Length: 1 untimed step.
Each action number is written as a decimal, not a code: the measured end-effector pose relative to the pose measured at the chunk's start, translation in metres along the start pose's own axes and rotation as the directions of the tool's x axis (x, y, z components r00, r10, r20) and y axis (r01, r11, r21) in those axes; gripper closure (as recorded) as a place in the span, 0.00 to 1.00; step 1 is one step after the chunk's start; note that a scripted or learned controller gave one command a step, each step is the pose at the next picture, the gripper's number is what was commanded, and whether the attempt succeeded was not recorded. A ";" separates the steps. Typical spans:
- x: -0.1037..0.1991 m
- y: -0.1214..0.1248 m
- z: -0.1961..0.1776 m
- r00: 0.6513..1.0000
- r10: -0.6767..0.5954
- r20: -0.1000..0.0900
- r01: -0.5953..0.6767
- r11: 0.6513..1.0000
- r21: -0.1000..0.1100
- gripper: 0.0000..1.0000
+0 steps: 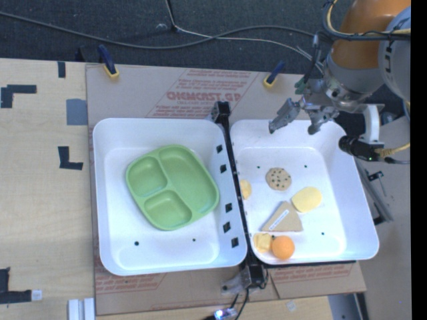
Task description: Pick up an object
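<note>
My gripper (295,122) hangs open above the far rim of the right bin (347,199), its two dark fingers spread apart with nothing between them. Below it in that bin lie a chocolate-chip cookie (278,178), a pale yellow round piece (307,199), a tan wedge (283,219), an orange ball (283,247) and a small yellow piece (245,190) by the divider. The cookie is the nearest of these to the gripper, a little toward the front of it.
A green divided plate (172,186) lies in the left bin (110,179). A black clip strip (227,179) runs between the bins. Two clamps (109,64) hold the cardboard at the back. Cables cross the dark floor behind.
</note>
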<state>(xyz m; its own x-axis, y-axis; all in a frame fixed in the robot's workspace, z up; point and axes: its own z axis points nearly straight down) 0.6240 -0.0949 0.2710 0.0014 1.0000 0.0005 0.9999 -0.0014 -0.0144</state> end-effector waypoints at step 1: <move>0.000 0.002 -0.008 1.000 -0.003 0.001 0.003 1.000 -0.013 0.00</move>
<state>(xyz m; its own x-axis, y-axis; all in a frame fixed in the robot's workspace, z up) 0.6257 -0.0948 0.2792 -0.0012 1.0000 -0.0006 1.0000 0.0012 -0.0015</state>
